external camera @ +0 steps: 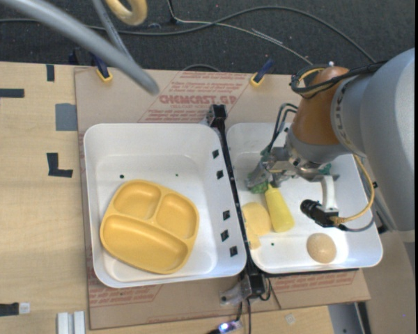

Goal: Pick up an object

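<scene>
1. Camera view: reaching phase of the pick, tool [270, 176] down inside the right bin [355, 256], low over its floor
2. Fingers closed or apart: cannot tell, hidden under the wrist, so no grasp to claim yet
3. Likeliest target, yellow cylinder [279, 209], just below the tool, its upper end touching or nearly touching a small green piece [259, 181] at the fingertips
4. Pale yellow block [256, 221] just beside the cylinder, toward the divider [226, 186]; beige egg [321, 248] farther down, well apart
5. Next move, by judgement: settle over the cylinder's upper end, close across its narrow width, lift straight up
6. Little room toward the divider wall and block; open floor beyond the tool toward the far rim; black cable connector [315, 211] near on the arm side
</scene>
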You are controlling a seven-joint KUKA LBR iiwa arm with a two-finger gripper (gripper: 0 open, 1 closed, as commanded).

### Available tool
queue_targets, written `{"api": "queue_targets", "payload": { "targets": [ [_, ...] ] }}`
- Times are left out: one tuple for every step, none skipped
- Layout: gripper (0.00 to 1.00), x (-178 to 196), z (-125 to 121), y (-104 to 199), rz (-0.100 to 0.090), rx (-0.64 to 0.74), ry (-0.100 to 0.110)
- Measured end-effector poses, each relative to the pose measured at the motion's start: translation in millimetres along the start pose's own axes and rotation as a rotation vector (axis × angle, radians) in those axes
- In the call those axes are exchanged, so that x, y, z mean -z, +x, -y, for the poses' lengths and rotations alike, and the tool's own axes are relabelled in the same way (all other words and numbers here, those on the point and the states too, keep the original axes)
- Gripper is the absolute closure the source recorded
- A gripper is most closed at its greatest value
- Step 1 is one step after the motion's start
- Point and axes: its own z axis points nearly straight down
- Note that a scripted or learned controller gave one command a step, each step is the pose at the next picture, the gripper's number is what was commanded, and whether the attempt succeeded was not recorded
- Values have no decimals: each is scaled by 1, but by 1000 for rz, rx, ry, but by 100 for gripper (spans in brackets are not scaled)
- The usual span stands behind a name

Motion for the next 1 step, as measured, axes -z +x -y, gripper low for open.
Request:
{"api": "queue_targets", "payload": {
  "targets": [
    [100, 59, -3, -1, 2, -1, -12]
  ]
}}
